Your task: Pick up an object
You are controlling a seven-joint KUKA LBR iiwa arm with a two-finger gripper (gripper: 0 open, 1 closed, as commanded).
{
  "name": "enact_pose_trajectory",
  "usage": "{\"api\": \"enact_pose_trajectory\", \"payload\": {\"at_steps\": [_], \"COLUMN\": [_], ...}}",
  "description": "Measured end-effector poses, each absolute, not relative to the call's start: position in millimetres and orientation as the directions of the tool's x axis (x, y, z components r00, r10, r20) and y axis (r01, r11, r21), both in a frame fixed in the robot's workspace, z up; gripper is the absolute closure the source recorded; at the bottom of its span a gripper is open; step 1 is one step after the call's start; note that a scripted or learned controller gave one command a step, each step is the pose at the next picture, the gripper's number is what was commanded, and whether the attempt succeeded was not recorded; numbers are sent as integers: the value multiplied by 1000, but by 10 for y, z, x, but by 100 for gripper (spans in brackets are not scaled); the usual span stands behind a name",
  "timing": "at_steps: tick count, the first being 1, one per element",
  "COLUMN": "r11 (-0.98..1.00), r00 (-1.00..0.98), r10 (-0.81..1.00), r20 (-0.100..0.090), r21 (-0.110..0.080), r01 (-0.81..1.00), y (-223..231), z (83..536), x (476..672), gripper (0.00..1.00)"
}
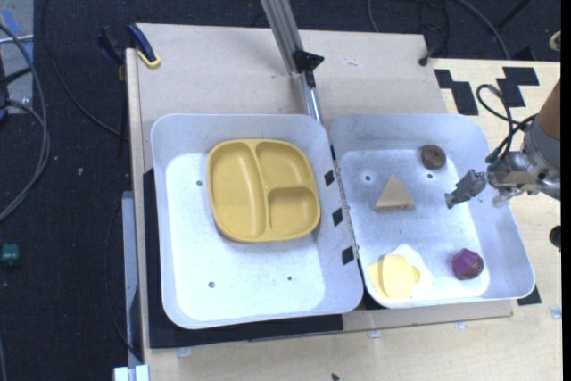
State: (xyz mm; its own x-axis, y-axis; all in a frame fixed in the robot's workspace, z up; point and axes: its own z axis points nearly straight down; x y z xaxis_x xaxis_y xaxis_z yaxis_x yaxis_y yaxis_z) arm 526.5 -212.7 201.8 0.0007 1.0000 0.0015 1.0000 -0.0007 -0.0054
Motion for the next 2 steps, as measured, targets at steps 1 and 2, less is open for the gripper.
{"api": "enact_pose_trajectory", "payload": {"at_steps": [1,2], "r11": [-1,2], "r00": [1,-2], "r10": [1000,1000], "r20": [1,2], "r21": [-4,-4], "r01": [1000,1000], "y": [-2177,-2095], "z": [1566,1050], "x": [5233,5296], "gripper": [0,0]}}
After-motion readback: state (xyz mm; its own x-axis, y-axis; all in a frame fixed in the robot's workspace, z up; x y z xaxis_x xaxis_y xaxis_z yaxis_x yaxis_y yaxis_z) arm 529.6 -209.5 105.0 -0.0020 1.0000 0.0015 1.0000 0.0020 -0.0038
